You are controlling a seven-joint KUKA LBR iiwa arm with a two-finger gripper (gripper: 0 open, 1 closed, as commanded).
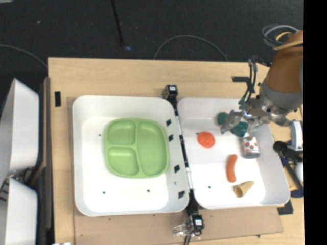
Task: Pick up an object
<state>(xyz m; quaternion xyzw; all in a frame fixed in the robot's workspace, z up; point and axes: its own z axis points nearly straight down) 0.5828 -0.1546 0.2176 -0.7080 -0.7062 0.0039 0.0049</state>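
Note:
The right bin (271, 193) holds several small things. A red-orange round piece (206, 139) lies near its left wall. An orange sausage shape (232, 167) and a tan cone (244, 188) lie toward the front. A small grey can with red spots (250, 146) stands right of centre. My gripper (238, 120) reaches in from the right, low over the bin's back half. A teal thing (223, 119) shows at its tip, with more teal (240, 129) just below. The view does not show whether the teal thing is held.
The left bin (84, 188) carries a green divided plate (137, 147) in its middle. A hinge strip with black clips (180, 152) runs between the bins. The bench's wooden edge (127, 75) lies behind them, and black cables cross the dark floor beyond.

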